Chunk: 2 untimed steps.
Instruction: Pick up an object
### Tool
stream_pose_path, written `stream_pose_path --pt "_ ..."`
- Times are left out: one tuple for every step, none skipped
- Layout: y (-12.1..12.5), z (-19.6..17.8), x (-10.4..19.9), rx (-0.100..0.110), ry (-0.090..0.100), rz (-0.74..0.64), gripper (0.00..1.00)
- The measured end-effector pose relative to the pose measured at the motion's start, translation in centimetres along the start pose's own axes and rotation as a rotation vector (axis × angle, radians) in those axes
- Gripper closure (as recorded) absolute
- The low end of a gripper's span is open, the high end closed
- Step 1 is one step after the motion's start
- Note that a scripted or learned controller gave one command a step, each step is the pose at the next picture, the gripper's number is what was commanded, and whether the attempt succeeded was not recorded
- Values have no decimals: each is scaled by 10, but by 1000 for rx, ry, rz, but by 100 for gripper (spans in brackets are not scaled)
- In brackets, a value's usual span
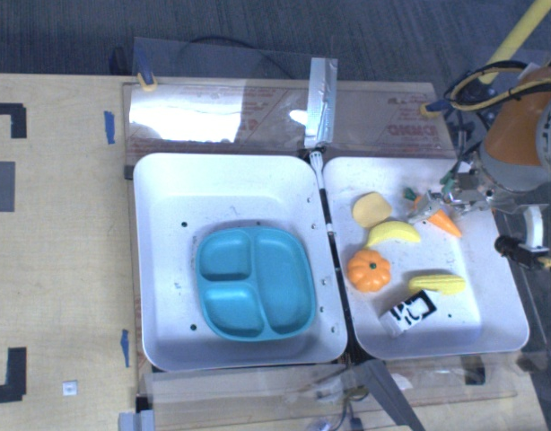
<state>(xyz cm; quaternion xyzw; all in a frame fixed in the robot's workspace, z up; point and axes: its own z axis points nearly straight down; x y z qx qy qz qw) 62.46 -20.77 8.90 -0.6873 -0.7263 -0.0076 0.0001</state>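
The right bin (pixel 500 326) holds several toy foods. A pale yellow lump (pixel 371 208) lies at its back left, with a banana (pixel 394 233) just in front of it. An orange pumpkin (pixel 369 270) sits near the divider. A yellow corn cob (pixel 437 284) and a black-and-white tagged block (pixel 410 311) lie toward the front. An orange carrot (pixel 444 224) rests at the back right. My gripper (pixel 455 192) hangs low right over the carrot's far end, below the arm's orange band (pixel 516 135). I see nothing lifted.
The left bin (pixel 159 187) holds a blue divided plate (pixel 255 281). A metal divider post (pixel 320 101) stands behind the seam between the bins. Yellow and black cables (pixel 477 83) loop beside the arm at the back right.
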Motion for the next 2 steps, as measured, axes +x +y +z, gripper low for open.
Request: stream_pose_path --pt "0 -11 -2 0 -8 -1 100" --pt "42 -108 44 1 -13 -200 100"
